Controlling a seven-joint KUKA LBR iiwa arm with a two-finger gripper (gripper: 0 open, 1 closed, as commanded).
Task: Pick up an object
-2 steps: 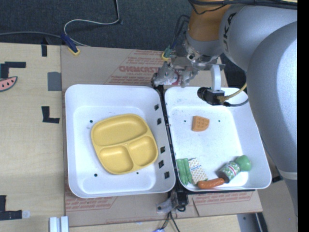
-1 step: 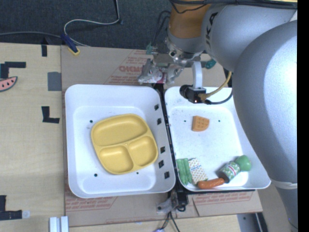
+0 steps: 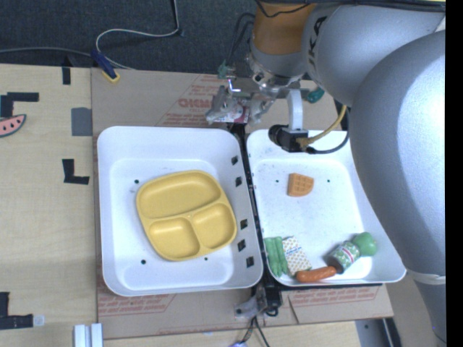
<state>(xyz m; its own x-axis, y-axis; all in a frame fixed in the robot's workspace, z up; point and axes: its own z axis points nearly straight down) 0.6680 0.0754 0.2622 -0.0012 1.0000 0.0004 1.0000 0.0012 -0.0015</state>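
My gripper (image 3: 235,113) hangs over the back rims where the two bins meet, above the divider. No object shows between its fingers. In the right bin (image 3: 362,194) lie an orange waffle-like piece (image 3: 300,185) near the middle, a green strip (image 3: 275,256) and a pale patterned packet (image 3: 294,254) at the front left, an orange-red carrot-like stick (image 3: 315,273) at the front, and a green bottle (image 3: 352,252) lying on its side at the front right. The left bin (image 3: 116,186) holds a yellow divided plate (image 3: 186,213).
The big grey arm covers the right side and back right of the view. Cardboard lies under the bins. A cable with a blue and yellow plug (image 3: 106,66) runs behind the left bin, and a pink slice-shaped piece (image 3: 11,125) sits at the far left.
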